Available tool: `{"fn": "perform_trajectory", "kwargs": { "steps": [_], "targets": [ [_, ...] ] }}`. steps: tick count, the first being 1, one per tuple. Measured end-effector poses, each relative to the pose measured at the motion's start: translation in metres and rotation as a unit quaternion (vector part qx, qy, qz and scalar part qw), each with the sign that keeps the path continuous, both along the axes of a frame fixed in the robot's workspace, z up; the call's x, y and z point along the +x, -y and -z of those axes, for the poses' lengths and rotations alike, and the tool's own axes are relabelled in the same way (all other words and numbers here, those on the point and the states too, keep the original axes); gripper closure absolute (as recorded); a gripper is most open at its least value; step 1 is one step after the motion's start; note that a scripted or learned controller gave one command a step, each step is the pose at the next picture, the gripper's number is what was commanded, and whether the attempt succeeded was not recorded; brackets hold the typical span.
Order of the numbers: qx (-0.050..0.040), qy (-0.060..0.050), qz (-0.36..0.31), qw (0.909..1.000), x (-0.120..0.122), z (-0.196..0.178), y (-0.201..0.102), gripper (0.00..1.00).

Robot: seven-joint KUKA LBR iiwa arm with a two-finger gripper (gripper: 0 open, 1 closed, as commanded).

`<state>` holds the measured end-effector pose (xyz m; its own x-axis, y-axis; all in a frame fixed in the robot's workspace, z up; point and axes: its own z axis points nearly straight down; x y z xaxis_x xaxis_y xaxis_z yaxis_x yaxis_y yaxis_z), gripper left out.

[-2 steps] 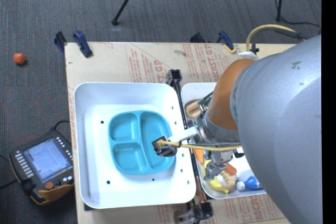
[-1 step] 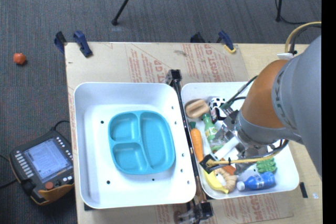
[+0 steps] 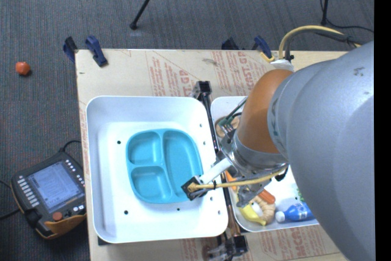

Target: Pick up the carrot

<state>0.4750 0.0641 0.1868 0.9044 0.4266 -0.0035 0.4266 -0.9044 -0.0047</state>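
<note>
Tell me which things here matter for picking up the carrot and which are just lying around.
For the job: carrot, partly hidden under the arm; right bin that holds it.

Just lying about: blue tray; left bin; yellow thing; bottle; orange ball on the floor; pendant.

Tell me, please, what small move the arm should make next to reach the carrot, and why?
Probably a small sideways shift to centre over the carrot before any descent. The gripper hangs over the right bin, and the orange carrot shows just beside it, crowded by a yellow item and a blue bottle, so centring first seems wise.
</note>
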Motion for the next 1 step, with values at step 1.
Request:
{"fn": "perform_trajectory", "kwargs": {
  "steps": [1],
  "targets": [
    [0.0004,0.001,-0.176,0.9844,0.0001,-0.0002,0.0598,0.0]
  ]
}}
